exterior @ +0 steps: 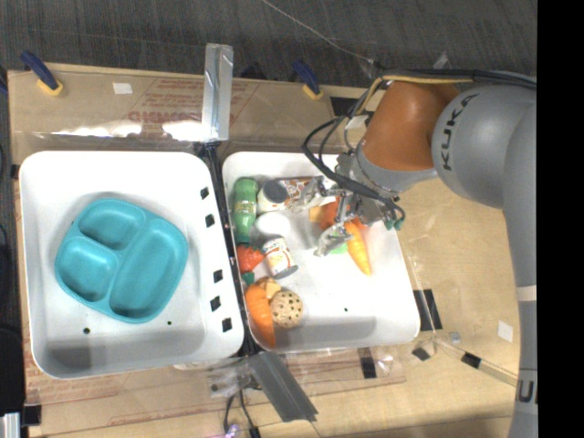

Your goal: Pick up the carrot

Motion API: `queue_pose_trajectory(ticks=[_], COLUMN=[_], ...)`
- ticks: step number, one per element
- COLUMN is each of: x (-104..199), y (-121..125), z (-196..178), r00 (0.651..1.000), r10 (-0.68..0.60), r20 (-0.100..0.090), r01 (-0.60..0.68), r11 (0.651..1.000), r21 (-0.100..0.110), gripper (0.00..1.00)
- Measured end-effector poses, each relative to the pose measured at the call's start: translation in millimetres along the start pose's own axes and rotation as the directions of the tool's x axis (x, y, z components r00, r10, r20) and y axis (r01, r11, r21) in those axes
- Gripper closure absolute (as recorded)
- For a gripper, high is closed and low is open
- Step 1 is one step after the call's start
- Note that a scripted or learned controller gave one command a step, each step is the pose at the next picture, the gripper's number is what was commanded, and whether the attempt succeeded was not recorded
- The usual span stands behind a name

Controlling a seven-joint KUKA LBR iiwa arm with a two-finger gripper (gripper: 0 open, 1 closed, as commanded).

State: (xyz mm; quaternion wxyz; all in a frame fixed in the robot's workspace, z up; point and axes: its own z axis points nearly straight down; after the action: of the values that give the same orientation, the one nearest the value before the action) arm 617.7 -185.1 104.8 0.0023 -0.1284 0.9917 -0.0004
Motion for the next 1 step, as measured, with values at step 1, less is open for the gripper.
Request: queue_pose_trajectory(ticks=[1], x=[32.3], y=[-10.5], z=[12.5], r00=[1.0], r10=[0.024], r20=[-0.004], r01=[-0.024], r11=[1.0], r21=[-0.002], gripper=[0.0])
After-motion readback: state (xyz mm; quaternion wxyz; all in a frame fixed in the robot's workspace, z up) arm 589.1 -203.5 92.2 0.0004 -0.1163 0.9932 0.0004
